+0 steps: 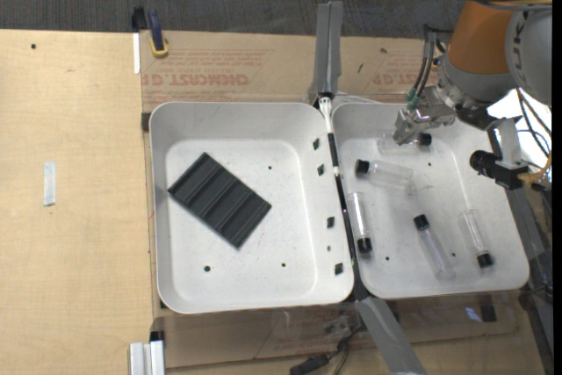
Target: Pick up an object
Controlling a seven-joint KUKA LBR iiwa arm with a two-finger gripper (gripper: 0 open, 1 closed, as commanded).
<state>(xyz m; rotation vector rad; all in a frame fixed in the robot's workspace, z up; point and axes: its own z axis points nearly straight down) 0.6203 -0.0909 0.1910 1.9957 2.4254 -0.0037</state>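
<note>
The desk (70,277) carries two white bins side by side, so things can be sorted across a shared wall. The left bin (176,285), well away from the hand (411,129), holds one dark ribbed slab (219,199). The right bin (386,281) lies under the hand, which hangs low over its far edge; how its grip stands I cannot tell. Clear black-capped tubes lie scattered there; the nearest tube (383,173) sits just before the hand, probably the likeliest pick.
</note>
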